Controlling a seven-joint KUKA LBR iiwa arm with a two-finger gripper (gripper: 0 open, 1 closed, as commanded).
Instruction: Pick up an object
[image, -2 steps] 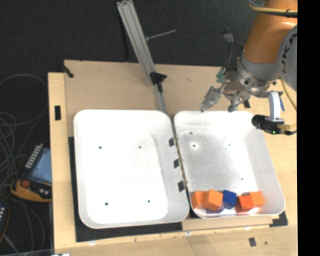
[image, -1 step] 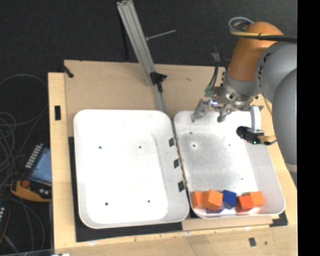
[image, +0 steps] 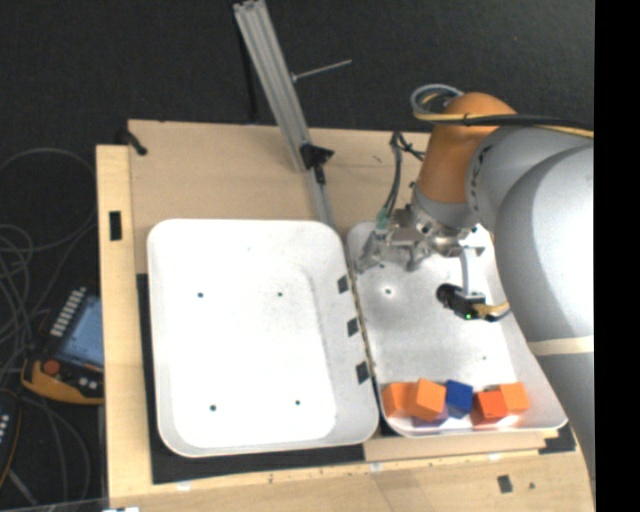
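Blocks sit along the near edge of the right bin (image: 420, 330), well below the pincer (image: 392, 250) in the camera view: 1 orange block (image: 414, 398) at the left of the row, a blue block (image: 459, 396) just beside it, and another orange block (image: 498, 401) on the far side of the blue 1. A purple edge shows beneath the first orange block, too small to make out. The pincer hangs over the far left corner of that bin, close to the wall shared with the left bin (image: 250, 330), which lies to its left. Whether the pincer is released or clenched cannot be told from this angle, and nothing can be seen in its grasp. Above it rises the orange band (image: 450, 150) and the grey arm (image: 545, 230), reaching in from the right. A slanted metal rail (image: 285, 100) stands beyond the pincer, up and to its left.
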